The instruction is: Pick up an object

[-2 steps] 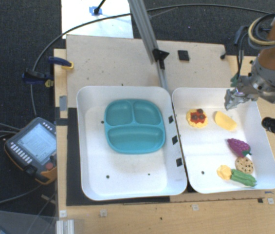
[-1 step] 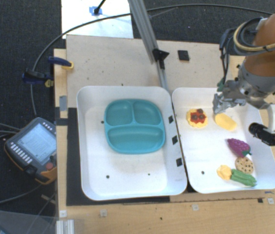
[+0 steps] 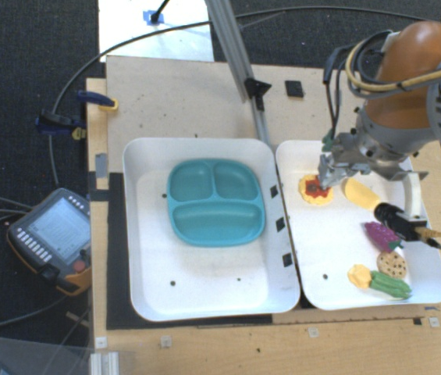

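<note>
Camera view: end effector [image 3: 326, 180] overlaps the pizza slice [image 3: 315, 190], perhaps touching; finger spread cannot be told.

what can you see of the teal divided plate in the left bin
The teal divided plate lies flat in the left bin, toward its back and middle. It looks like smooth plastic, a rounded rectangle with three compartments: two small ones at the far side, one wide one nearer the camera. Nothing sits in it, and the gripper is over the other bin.
</note>
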`<state>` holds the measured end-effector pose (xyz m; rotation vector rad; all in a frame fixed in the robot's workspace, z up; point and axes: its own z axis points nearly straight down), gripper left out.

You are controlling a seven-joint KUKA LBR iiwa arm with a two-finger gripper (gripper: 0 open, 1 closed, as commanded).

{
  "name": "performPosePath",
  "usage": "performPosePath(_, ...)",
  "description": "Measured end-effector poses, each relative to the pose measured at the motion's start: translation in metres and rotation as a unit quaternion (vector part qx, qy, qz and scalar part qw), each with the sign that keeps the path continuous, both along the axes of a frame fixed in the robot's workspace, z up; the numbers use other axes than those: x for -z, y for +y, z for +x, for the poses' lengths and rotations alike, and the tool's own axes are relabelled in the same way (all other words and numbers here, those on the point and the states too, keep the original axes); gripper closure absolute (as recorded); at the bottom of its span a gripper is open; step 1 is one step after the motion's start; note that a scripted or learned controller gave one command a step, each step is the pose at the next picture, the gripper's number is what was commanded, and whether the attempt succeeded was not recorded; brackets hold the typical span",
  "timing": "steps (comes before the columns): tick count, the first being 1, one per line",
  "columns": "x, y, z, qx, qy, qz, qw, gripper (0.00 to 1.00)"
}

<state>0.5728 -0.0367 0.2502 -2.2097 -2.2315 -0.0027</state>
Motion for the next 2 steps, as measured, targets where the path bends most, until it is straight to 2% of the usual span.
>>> performPosePath(1, 0.009, 0.062, -0.012, -0.001, 0.000, 0.0004, 1.0000, 1.00)
performPosePath(2, 0.018, 0.104, -0.025, 0.001, 0.000, -0.0005, 1.0000, 1.00)
